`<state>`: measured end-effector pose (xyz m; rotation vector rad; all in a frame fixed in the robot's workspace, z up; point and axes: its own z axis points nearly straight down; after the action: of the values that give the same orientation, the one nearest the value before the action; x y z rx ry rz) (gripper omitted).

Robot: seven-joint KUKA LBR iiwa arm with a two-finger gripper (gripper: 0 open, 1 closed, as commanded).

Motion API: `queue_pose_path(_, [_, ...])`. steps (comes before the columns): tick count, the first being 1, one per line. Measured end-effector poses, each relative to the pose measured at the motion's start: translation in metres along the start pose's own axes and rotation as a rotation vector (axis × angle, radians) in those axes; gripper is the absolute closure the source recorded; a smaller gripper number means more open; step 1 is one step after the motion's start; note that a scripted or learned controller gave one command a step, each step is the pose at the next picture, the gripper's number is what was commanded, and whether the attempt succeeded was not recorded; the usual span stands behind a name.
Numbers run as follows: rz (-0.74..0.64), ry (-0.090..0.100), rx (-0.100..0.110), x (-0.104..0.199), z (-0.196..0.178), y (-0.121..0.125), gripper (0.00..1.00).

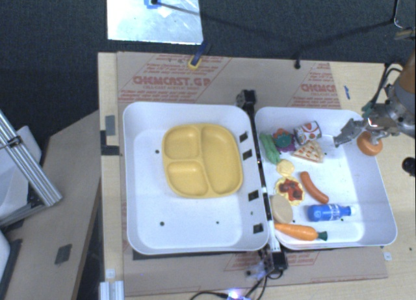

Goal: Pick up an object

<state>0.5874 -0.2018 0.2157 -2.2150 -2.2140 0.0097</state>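
- We see the arm [406, 90] reaching in from the right, with its gripper [361, 133] over the upper right part of the right bin [374, 188].
- One grey finger [344, 133] points left over the bin floor; we cannot tell whether the fingers are open or closed, and we see nothing clearly held between them.
- An orange ball [370, 145] sits just beside the gripper, at the bin's right rim; we cannot tell whether the two touch.
- The other things lie toward the left side of the right bin: a green vegetable [269, 148] along the left wall, a small can [307, 130] near the top, and a pizza slice [309, 153] just below the can.
- Lower down we find a sausage [314, 187], a round pizza [290, 189] just left of it, and a beige round [282, 209] beneath that.
- A blue bottle [329, 212] lies on its side near the bottom, with a carrot [298, 231] below it along the front wall.
- The left bin [146, 220] holds a yellow divided plate [201, 161] with three compartments.
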Motion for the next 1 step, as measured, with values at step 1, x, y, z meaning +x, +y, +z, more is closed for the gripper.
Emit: queue_pose_path(1, [-0.004, -0.003, -0.013, 0.0007, -0.0078, 0.0027, 0.00])
